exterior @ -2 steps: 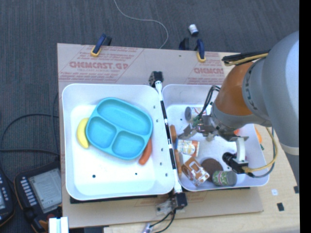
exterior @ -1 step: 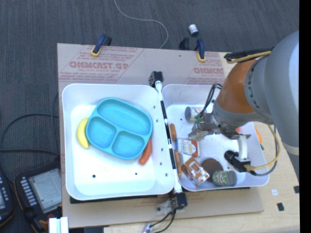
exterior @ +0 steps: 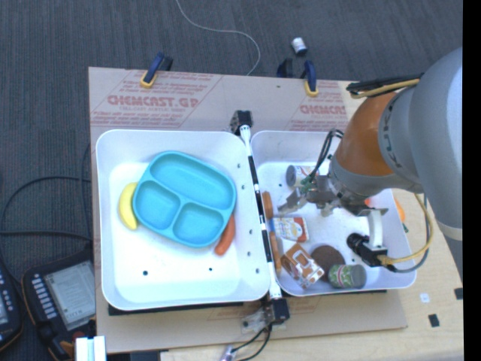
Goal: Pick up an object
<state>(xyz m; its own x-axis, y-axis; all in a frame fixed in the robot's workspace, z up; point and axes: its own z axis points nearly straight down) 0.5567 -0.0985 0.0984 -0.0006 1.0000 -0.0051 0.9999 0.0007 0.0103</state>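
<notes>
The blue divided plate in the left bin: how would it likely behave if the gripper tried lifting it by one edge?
The blue divided plate looks like rigid moulded plastic, so probably stiff and light. Its wide, shallow shape would likely tilt from an edge grip, and its smooth surface may slip.

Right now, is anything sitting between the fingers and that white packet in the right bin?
Nothing visible. The gripper hangs just above the white packet, which lies uncovered in the right bin. The snack wrapper and brown disc lie beside it, nearer the front.
</notes>
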